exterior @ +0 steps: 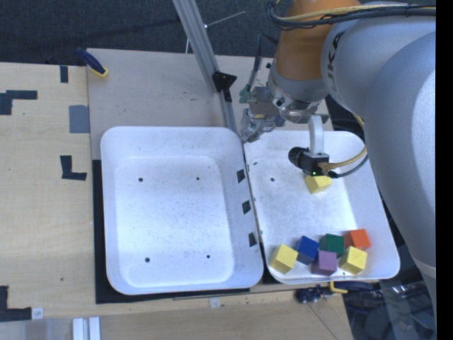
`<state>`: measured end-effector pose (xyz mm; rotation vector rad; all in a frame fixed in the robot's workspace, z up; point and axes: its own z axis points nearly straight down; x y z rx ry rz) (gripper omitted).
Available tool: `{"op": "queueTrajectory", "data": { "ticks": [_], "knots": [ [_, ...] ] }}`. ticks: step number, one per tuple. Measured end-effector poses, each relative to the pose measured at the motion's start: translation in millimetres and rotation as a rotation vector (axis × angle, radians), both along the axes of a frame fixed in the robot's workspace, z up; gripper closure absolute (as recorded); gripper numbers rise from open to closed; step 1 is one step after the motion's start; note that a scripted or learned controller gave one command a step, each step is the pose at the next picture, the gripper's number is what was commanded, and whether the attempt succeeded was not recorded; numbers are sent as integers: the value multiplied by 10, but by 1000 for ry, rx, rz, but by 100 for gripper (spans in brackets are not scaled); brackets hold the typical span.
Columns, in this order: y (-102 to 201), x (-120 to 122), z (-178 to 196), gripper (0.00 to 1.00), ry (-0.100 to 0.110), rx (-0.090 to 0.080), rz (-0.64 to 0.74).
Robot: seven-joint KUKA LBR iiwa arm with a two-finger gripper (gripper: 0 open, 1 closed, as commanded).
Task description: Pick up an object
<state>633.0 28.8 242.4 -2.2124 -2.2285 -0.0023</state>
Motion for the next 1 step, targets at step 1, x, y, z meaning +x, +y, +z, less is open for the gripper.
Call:
{"op": "queueTrajectory", "data": {
  "ticks": [1],
  "knots": [
    [428,247,-55,100,0,-1,-2]
  ]
}}
